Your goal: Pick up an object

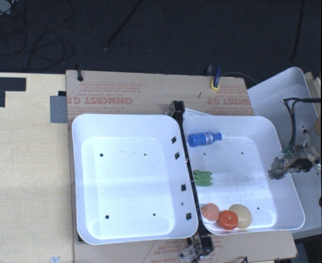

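The right bin [259,126] holds several small objects. A blue bottle [204,138] lies on its side near the bin's far left corner. A green ridged piece [202,178] rests by the left wall. Three round items are bunched at the near edge: a pinkish one [210,211], a red one [228,219] and a beige one [241,215]. My gripper [279,170] hovers over the bin's right rim, apart from all of them, with cables trailing above it.
The left bin [128,182] lies beside the right one, with a black divider strip [185,163] between them. Both stand on a cardboard sheet [122,95]. A white panel [284,89] rises at the far right.
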Robot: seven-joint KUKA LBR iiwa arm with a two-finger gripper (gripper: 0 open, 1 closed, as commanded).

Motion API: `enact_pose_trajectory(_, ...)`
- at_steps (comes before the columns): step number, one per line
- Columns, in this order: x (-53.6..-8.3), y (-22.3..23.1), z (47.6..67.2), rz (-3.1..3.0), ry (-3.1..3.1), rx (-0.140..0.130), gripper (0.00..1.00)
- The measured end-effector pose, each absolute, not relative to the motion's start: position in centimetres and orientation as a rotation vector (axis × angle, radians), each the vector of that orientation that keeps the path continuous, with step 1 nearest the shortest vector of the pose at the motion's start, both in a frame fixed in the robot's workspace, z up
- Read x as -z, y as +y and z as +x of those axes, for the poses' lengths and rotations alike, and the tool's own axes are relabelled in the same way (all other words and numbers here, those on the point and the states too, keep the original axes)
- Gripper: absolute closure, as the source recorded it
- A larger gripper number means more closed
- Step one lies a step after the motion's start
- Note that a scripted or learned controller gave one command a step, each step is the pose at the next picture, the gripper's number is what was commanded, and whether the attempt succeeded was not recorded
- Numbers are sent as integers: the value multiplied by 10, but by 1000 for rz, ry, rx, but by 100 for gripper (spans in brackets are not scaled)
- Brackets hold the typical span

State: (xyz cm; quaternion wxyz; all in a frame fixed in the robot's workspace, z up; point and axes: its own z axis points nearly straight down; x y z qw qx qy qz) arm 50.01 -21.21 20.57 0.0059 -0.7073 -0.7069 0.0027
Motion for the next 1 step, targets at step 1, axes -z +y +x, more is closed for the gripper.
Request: enact_pose_trajectory(1,-259,-214,531,-2222,-2226,3,100)
